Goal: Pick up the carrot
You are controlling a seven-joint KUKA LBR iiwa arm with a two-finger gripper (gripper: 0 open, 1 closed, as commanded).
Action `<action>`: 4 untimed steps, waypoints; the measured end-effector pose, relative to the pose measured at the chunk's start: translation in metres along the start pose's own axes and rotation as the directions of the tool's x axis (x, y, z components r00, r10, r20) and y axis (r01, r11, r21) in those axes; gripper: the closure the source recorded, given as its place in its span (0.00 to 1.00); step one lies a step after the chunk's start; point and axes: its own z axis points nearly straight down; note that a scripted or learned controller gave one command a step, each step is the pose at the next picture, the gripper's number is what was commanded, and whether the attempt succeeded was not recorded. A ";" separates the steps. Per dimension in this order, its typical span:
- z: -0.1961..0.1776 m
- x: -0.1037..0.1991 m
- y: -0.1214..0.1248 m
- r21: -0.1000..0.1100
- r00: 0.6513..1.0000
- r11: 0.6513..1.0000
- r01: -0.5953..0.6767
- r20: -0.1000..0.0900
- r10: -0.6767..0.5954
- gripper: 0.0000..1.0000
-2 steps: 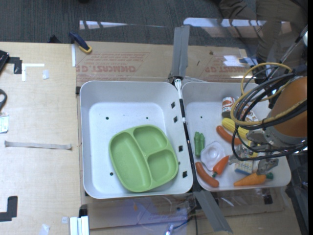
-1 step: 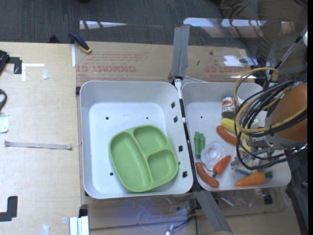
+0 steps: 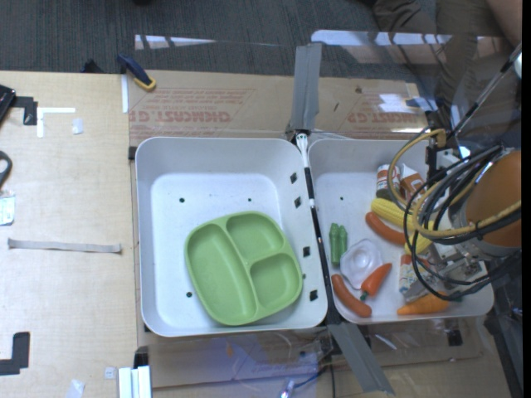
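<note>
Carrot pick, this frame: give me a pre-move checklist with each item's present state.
1. Carrot in view, lying in the right bin: ok.
2. Carrot free of neighbours: not ok, its tip lies against the clear cup, and a sausage lies close below.
3. Gripper over the carrot: not ok, the arm and its cables sit further right.
4. Finger state: cannot tell, cables hide the gripper.
5. Second orange piece near the bin's front edge, could be mistaken for the target: cannot tell what it is.
</note>
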 end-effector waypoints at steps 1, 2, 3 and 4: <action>-0.002 0.001 -0.002 0.007 0.950 0.950 0.312 -0.003 -0.312 0.00; 0.001 -0.086 -0.016 -0.003 0.880 0.880 0.476 0.002 -0.476 0.00; -0.087 -0.010 -0.013 0.000 0.726 0.726 0.688 0.003 -0.688 0.00; -0.226 0.010 -0.009 0.002 0.682 0.682 0.732 0.002 -0.732 0.00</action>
